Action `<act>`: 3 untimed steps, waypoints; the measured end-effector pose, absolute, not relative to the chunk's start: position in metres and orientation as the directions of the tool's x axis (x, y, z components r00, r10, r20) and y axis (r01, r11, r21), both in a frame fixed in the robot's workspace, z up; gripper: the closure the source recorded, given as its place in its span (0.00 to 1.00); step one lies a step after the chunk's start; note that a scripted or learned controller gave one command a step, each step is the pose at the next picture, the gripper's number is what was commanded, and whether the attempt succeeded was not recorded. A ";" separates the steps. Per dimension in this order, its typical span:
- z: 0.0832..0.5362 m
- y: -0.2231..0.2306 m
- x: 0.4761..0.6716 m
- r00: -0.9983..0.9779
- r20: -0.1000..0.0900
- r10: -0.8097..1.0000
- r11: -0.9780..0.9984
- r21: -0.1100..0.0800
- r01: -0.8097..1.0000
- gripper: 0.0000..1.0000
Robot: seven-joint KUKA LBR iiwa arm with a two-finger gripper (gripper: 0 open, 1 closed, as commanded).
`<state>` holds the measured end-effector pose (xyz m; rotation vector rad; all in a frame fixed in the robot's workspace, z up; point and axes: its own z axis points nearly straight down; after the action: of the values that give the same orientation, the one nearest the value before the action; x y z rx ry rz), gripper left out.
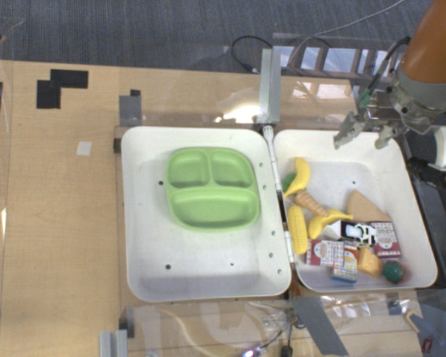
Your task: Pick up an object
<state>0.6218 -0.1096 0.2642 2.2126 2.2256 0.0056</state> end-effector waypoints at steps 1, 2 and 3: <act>0.252 -0.097 0.645 0.006 0.000 1.000 -0.006 0.007 1.000 0.00; 0.091 -0.083 0.604 -0.001 0.001 1.000 0.001 0.008 1.000 0.00; 0.103 -0.083 0.606 0.001 0.003 1.000 -0.001 0.014 1.000 1.00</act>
<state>0.6061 -0.0825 0.1033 2.2164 2.2146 0.0188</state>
